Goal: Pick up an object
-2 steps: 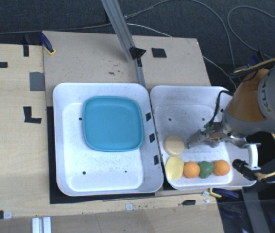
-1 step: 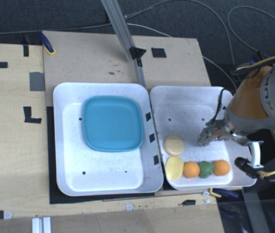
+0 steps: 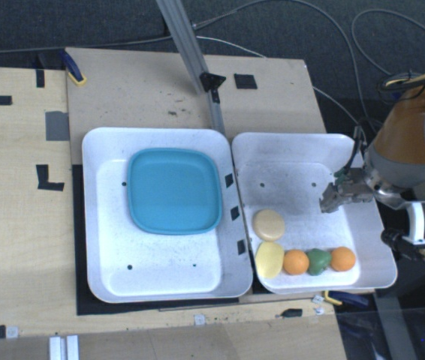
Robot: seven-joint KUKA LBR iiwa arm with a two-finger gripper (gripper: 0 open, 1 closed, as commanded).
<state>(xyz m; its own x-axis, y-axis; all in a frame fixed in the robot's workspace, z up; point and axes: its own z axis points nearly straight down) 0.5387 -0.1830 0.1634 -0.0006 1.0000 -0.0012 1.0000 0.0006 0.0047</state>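
camera view puts your gripper (image 3: 331, 199), fingers' state i cannot tell, just far of the orange ball (image 3: 342, 259) in the right bin (image 3: 287, 152).

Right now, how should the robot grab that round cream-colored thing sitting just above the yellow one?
Probably from straight above, closing on the left and right sides of the cream-colored piece. It touches the yellow piece below it, so that side is blocked. Bare floor of the right bin lies beside it. The pincer hovers to its upper right.
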